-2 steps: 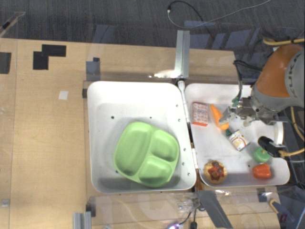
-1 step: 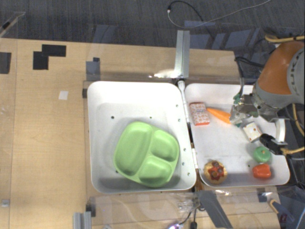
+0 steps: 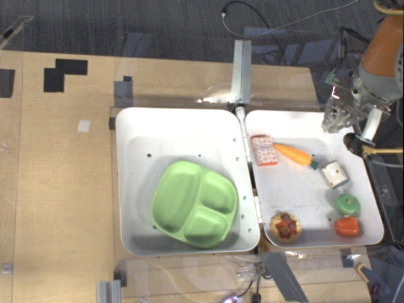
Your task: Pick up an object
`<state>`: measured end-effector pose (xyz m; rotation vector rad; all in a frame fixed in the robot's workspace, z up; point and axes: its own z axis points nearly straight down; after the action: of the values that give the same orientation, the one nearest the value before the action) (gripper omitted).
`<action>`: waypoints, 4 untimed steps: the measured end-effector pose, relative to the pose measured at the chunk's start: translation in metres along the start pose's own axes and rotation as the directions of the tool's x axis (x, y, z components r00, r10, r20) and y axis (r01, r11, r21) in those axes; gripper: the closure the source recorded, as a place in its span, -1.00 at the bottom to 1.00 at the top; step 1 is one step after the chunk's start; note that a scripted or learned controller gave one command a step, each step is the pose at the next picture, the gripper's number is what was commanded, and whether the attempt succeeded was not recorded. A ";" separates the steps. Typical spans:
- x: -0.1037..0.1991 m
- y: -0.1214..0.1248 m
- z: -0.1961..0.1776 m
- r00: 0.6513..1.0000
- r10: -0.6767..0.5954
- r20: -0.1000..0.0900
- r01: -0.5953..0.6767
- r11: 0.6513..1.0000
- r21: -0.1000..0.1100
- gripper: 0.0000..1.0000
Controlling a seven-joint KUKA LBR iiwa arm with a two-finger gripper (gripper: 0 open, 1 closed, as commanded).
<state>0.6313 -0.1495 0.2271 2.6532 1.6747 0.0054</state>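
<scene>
Nearby, carrot (image 3: 293, 153) beside packet (image 3: 264, 151).

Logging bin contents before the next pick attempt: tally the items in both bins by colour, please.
Green: 2, divided plate in the left bin, small round item in the right bin
Orange: 1, carrot
Red: 1, item in the near right corner
Pink-and-white: 1, packet
Silver-white: 1, small can
Brown and red: 1, round item
Total: 7

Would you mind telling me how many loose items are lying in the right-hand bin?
6: a pink packet at upper left, a carrot beside it, a small can, a green item, a red item, and a round pastry-like item at the lower left.
</scene>
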 end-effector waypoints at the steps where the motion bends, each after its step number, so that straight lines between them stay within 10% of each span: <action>1: 0.038 0.002 -0.028 0.999 0.042 0.000 -0.042 0.999 0.001 1.00; 2: 0.001 0.043 -0.056 0.954 0.300 0.000 -0.300 0.954 0.000 1.00; 3: -0.007 0.038 -0.012 0.977 0.211 0.002 -0.211 0.977 0.002 1.00; 4: 0.043 0.011 -0.010 0.883 0.470 0.002 -0.470 0.883 0.003 1.00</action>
<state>0.6596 -0.1150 0.2372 2.9832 0.9832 0.0016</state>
